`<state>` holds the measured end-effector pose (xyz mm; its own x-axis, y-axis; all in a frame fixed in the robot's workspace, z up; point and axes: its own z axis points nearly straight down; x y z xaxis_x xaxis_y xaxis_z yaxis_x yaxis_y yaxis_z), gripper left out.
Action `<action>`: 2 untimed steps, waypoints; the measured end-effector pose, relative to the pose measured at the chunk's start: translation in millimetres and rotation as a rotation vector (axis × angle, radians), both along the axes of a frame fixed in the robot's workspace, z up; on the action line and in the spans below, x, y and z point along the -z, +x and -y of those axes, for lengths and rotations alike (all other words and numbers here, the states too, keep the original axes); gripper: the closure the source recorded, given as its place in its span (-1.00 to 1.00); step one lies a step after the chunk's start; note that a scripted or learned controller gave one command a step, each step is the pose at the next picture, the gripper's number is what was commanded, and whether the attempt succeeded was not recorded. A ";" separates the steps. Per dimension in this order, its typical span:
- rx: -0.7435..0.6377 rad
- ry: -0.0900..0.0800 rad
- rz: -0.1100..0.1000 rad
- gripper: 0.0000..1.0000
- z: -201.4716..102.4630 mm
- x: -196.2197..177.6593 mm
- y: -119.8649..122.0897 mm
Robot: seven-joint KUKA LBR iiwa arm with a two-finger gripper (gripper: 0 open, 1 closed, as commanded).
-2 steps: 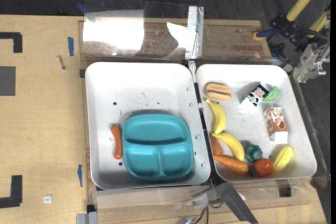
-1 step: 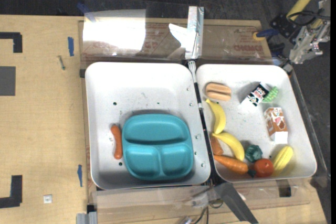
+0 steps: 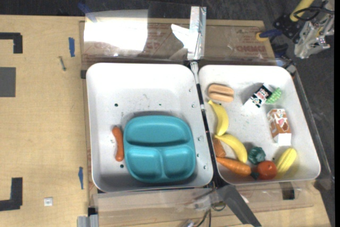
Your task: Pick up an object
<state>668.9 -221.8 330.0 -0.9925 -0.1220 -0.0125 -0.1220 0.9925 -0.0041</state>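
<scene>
The gripper [image 3: 312,39] stood outside the right bin [image 3: 300,94], beyond its far corner, with its opening impossible to tell and nothing visibly held, so the pick appeared unstarted, with the banana [image 3: 221,118], carrot [image 3: 234,166] and carton [image 3: 278,125] lying in that bin.

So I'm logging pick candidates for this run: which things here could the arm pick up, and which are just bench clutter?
Pick candidates:
- hot dog
- two bananas
- carrot
- tomato
- lemon
- two cartons
- sausage
- teal tray

Just lying about:
- blue tape marks
- clear plastic sheet
</scene>
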 end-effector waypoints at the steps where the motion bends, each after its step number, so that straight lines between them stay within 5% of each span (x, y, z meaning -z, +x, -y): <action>1: -0.146 -0.002 -0.001 1.00 -0.2 -1.9 0.0; 2: -0.319 0.000 -0.006 1.00 0.0 6.9 -0.5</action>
